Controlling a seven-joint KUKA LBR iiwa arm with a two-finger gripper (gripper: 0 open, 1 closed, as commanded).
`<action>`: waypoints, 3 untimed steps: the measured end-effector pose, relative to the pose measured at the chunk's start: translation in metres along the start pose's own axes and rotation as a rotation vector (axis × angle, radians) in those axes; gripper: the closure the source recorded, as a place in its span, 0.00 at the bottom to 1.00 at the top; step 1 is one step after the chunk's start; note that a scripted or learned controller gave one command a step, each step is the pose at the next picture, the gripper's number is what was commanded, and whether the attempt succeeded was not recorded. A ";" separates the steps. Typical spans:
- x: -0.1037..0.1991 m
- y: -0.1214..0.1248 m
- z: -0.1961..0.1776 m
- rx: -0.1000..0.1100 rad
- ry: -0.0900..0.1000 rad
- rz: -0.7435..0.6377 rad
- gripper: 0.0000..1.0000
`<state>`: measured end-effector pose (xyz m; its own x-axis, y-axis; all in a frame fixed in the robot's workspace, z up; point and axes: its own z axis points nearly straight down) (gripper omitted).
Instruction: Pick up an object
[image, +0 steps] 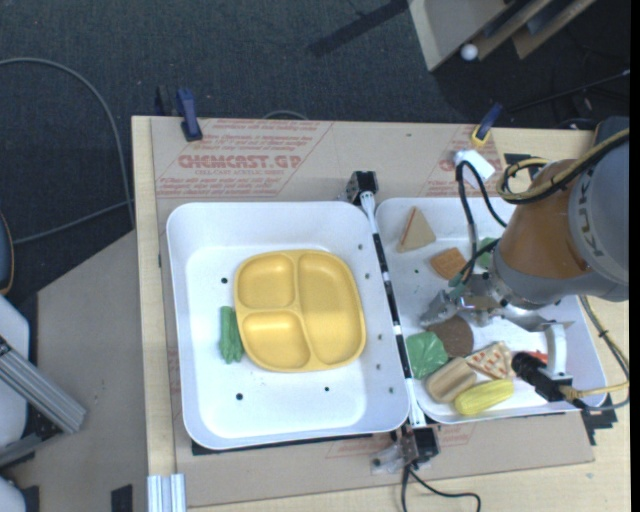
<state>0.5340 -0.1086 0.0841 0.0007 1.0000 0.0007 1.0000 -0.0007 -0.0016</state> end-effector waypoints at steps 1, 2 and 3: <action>0.014 -0.021 0.000 0.001 0.001 0.000 0.00; 0.015 -0.021 -0.010 -0.001 0.001 0.000 1.00; 0.089 0.014 -0.101 -0.002 0.000 -0.002 1.00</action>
